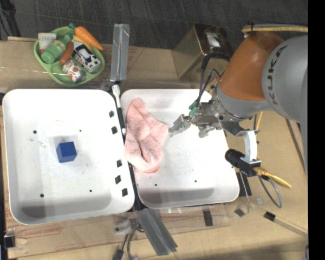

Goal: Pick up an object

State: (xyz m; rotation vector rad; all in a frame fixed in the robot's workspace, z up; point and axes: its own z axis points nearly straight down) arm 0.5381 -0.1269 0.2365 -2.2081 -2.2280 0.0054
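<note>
approach step: end effector [180, 124] hangs over the right bin [216, 191], fingers spread and holding nothing, tips just beside the one pink cloth [144, 135] (crumpled at that bin's left wall). next move, likely: descend onto the cloth, close. one blue cube [66, 151] in the left bin [21, 210]; two bins.

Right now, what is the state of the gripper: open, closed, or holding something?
Gripper: over the right bin, beside the pink cloth; whether open or closed cannot be told, and nothing is seen held.
</note>
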